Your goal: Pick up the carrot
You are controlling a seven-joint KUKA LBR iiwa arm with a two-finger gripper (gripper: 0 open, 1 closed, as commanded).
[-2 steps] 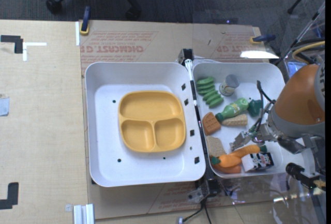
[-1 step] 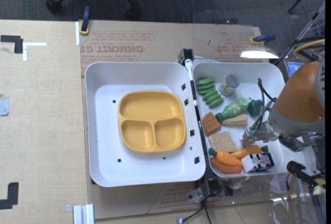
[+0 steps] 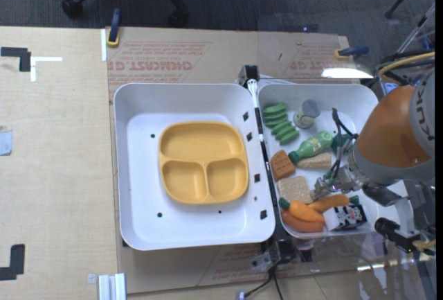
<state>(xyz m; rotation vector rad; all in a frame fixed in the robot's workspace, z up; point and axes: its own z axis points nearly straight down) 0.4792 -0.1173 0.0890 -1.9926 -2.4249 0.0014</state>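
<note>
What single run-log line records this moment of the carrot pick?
stage: reaching | gripper: over right bin, just above carrot | carrot: lying at bin's near end, not lifted | yellow tray: left bin

Grey arm (image 3: 387,167), bulbous orange band (image 3: 394,129), black cable

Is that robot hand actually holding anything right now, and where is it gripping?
It cannot be told. The gripper sits low over the carrot in the right bin, but its tips are too small and cluttered to read.
</note>
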